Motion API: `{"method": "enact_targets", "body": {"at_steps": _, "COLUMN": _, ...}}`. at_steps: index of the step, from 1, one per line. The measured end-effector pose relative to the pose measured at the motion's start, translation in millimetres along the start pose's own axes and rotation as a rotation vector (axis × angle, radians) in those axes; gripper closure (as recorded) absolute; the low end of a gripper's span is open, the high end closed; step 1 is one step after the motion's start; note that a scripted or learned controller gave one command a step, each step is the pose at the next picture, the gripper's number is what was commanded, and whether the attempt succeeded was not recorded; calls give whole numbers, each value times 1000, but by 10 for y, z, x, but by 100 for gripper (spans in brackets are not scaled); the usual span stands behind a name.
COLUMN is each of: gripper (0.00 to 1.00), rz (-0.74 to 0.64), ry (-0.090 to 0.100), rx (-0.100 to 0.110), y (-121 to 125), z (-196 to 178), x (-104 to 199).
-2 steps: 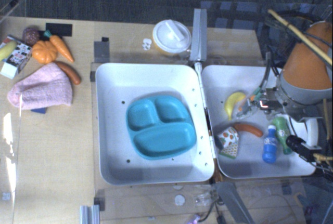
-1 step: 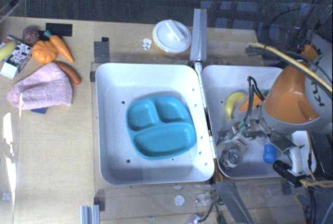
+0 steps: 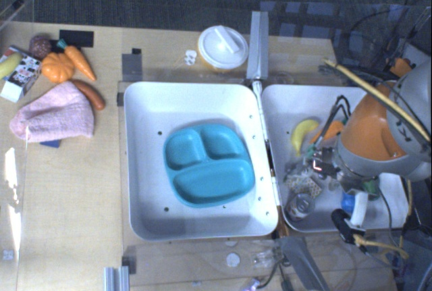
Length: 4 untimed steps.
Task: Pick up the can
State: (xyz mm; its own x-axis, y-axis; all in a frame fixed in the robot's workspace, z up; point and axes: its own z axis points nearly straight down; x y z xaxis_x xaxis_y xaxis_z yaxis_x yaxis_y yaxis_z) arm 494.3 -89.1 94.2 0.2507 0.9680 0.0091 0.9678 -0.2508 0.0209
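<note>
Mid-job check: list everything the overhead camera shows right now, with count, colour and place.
Shallow white bins: 2, side by side on bench.
Blue sectioned plastic tray: 1, left bin.
Silver metal can: 1, right bin's near-left corner.
Yellow banana-shaped toy: 1, right bin.
White round lid: 1, behind left bin.
Pink folded cloth: 1, bench left.
Orange toy vegetables: several, behind cloth.
Grey arm with orange band: 1, over right bin.
Gripper: 1, above can.

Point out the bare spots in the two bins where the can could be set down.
Left bin: bare floor all around the blue tray, widest along its left wall. Right bin: crowded near the can, banana and arm; bare only at its top left corner.
</note>
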Motion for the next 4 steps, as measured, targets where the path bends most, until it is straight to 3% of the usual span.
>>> {"method": "enact_targets", "body": {"at_steps": 1, "gripper": 100, "rz": 1, "ry": -2, "rx": -17, "y": 52, "z": -136, "x": -2}}
{"method": "enact_targets", "body": {"at_steps": 2, "gripper": 100, "rz": 53, "ry": -9, "rx": 19, "y": -115, "z": -1495, "x": 302}}
{"method": "enact_targets", "body": {"at_steps": 3, "gripper": 0, "rz": 53, "ry": -9, "rx": 19, "y": -116, "z": -1493, "x": 301}}
{"method": "enact_targets", "body": {"at_steps": 4, "gripper": 0, "rz": 174, "ry": -11, "rx": 22, "y": -196, "z": -890, "x": 523}}
